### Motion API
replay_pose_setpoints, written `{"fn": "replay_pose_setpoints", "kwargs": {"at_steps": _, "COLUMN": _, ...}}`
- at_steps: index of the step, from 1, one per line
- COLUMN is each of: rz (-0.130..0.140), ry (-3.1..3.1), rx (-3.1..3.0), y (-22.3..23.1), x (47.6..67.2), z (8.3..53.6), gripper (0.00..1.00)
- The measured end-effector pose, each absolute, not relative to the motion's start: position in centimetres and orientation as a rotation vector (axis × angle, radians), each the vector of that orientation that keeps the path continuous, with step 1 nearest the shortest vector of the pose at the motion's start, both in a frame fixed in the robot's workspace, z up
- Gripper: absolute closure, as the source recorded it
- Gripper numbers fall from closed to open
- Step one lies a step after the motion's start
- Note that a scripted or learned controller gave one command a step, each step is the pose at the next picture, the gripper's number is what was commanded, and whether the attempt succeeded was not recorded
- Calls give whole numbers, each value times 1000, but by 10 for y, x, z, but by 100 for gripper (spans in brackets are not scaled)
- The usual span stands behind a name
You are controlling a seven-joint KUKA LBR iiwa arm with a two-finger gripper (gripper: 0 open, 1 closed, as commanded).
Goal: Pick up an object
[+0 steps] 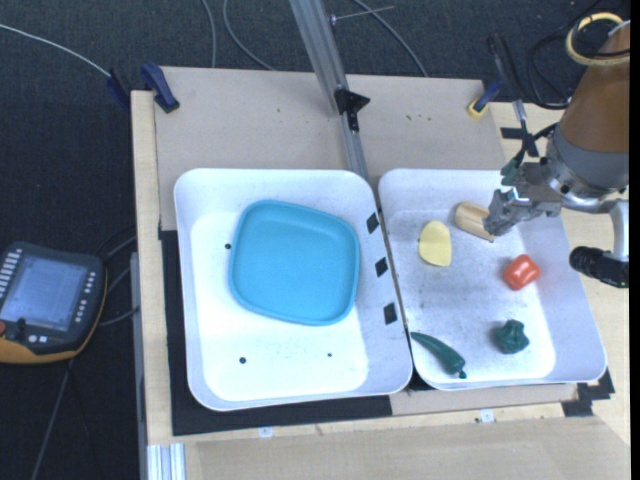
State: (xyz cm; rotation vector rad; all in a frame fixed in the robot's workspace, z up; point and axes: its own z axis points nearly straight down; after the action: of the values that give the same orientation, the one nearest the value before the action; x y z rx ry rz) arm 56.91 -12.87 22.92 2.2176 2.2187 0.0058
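Green pepper (pixel 438 354) and a dark green lump (pixel 511 336) sit by the right bin's (pixel 570 368) near edge; red piece (pixel 519 272) and yellow piece (pixel 434 243) mid-bin. I see the gripper (pixel 497 217) reaching in from the right, tilted low, tips at the tan block (pixel 472 219) near the far edge. Finger state: I cannot tell. Blue plate (pixel 295 262) fills the left bin (pixel 200 368).
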Motion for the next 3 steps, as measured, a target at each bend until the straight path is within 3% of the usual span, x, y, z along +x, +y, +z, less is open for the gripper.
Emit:
{"fn": "replay_pose_setpoints", "kwargs": {"at_steps": 1, "rz": 6, "ry": 2219, "rx": 2218, "y": -129, "x": 570, "z": 282, "gripper": 100}}
{"fn": "replay_pose_setpoints", "kwargs": {"at_steps": 3, "rz": 2, "ry": 2227, "rx": 2217, "y": -23, "x": 591, "z": 276, "gripper": 100}}
